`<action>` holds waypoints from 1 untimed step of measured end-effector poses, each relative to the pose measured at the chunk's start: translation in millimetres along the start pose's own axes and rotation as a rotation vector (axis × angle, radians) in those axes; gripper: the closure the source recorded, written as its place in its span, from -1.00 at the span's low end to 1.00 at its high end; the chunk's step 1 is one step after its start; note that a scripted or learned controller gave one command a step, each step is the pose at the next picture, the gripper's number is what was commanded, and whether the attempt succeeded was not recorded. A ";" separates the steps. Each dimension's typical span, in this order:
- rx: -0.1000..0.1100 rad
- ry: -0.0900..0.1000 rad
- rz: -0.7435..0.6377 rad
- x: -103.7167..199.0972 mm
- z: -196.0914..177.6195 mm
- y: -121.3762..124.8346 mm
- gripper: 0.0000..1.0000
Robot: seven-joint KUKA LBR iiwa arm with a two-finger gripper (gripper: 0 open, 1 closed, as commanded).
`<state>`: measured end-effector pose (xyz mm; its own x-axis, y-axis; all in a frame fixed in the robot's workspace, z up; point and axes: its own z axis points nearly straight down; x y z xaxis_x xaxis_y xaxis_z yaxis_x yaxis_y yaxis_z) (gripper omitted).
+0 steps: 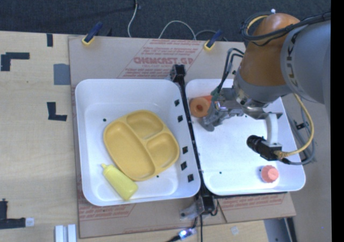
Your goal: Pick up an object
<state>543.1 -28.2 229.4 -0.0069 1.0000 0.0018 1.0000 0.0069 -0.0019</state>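
An orange cylinder-like object (200, 106) lies at the far left of the right bin (236, 155), near the divider. My gripper (211, 121) reaches down just to its right and below, close beside it. A small pink-red object (269, 173) rests in the right bin's near right corner. In the left bin (91, 128) sit a yellow divided plate (141, 144) and a yellow bottle (120, 181) at its near left edge. Nothing shows between the fingers.
The arm's orange wrist band (269, 47) and grey body overhang the right bin's far right part. A black cable fitting (262, 147) hangs over the bin's right side. A black divider strip (185, 128) runs between the bins.
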 end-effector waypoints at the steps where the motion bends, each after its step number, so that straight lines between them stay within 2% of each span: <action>1: 0.001 0.000 -0.002 63.6 2.6 -4.1 1.00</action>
<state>538.6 35.4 226.9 -0.0085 1.0000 0.0021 1.0000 0.0085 -0.0024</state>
